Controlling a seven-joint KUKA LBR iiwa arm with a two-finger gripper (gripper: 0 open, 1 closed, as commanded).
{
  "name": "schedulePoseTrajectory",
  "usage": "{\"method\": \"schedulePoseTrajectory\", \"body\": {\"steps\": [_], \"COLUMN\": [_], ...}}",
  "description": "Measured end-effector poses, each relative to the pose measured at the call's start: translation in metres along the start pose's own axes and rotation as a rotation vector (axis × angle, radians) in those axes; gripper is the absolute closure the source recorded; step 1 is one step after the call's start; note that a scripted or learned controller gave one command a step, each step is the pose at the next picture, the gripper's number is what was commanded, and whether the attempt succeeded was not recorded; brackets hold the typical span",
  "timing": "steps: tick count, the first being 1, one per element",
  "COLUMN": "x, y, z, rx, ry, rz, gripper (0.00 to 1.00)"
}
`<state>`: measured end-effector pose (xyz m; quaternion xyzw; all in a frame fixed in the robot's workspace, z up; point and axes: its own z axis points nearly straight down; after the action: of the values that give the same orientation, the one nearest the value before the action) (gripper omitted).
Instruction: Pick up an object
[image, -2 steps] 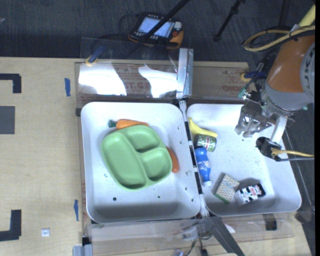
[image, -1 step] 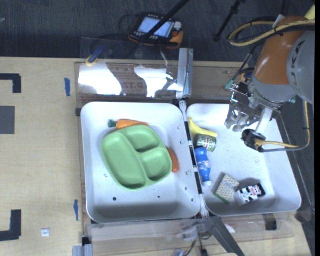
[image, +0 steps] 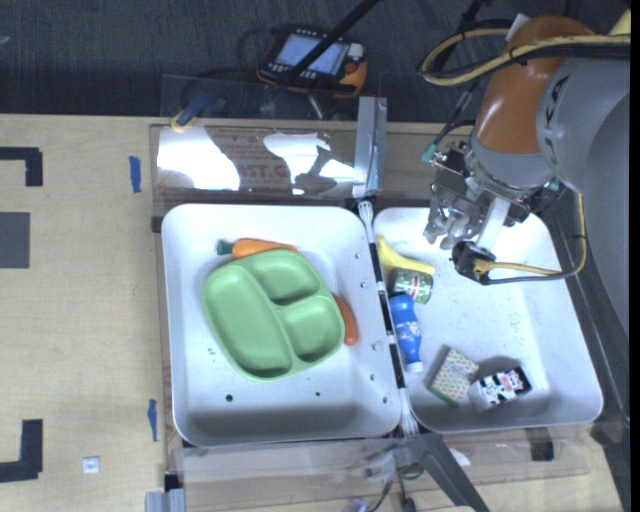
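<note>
Hovering over the right bin (image: 560, 330), the hand (image: 447, 232) (grip state unclear) holds nothing visible.

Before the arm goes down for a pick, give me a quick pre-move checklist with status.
1. Gripper above right bin: ok.
2. Holding anything: cannot tell.
3. Targets in right bin: ok; yellow item, can, blue bottle, patterned pouch, black-and-white item.
4. Items well apart: not ok; yellow item, can and bottle crowd the divider wall.
5. Gripper straight over a target: not ok; bare floor beneath.
6. Left bin: green tray lies over orange items.
</note>
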<state>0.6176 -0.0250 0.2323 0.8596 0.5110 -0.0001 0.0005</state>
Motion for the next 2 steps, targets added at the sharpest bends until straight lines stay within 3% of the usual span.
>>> {"method": "schedulePoseTrajectory", "body": {"steps": [2], "x": [-0.046], "y": [0.034], "z": [0.011], "rx": [0.002], "ry": [0.000], "rz": [-0.038], "gripper": [1.00]}}
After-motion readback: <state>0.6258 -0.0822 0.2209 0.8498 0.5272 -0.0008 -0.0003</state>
